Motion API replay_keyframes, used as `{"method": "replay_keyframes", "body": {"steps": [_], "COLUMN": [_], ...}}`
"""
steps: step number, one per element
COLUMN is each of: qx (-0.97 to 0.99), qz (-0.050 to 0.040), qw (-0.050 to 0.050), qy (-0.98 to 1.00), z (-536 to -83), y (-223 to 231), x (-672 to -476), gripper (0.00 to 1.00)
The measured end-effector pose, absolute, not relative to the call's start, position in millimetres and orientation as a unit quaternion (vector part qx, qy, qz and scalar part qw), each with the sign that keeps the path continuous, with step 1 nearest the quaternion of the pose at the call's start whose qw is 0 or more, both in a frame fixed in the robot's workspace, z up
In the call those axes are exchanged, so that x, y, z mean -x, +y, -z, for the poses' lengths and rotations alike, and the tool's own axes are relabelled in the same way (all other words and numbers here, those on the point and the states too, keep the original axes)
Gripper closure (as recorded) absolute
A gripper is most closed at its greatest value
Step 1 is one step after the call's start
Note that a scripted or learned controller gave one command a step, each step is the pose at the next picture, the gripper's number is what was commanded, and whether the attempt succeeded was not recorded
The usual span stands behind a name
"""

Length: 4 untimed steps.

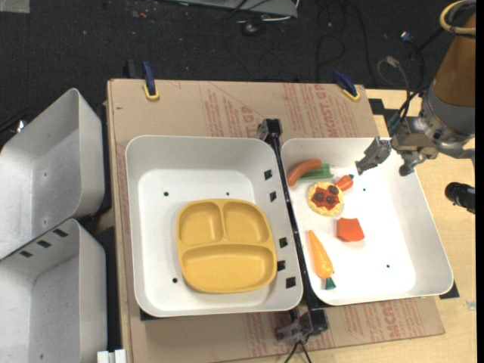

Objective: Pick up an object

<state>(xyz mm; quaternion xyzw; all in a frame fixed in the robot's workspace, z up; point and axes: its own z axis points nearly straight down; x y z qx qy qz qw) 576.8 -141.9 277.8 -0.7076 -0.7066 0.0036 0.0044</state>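
Note:
The right bin holds several toy foods. A small tart with dark berries lies near its middle, with an orange-red sausage on a green leaf behind it. A small red piece sits just right of the tart. A red-orange block lies lower down, and an orange carrot lies near the bin's left wall. My gripper hangs open over the bin's far right part, above and right of the small red piece, with nothing between its fingers.
The left bin holds a yellow divided plate. A black divider runs between the bins. Two white tubs stand off the bench at the left. The arm comes in from the upper right.

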Motion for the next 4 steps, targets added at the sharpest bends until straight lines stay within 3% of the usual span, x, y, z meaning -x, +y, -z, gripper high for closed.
{"method": "replay_keyframes", "body": {"steps": [1,3,4], "qx": [0.707,0.707,0.706], "qz": [-0.0004,-0.0016,-0.0009], "qw": [0.0,0.002,0.001], "qy": [-0.707,-0.707,-0.708], "z": [-284,-161,-111], "y": [-142,-128,-124], "x": [-578.7,-577.3,-585.8], "gripper": [0.0,0.0,0.0]}}
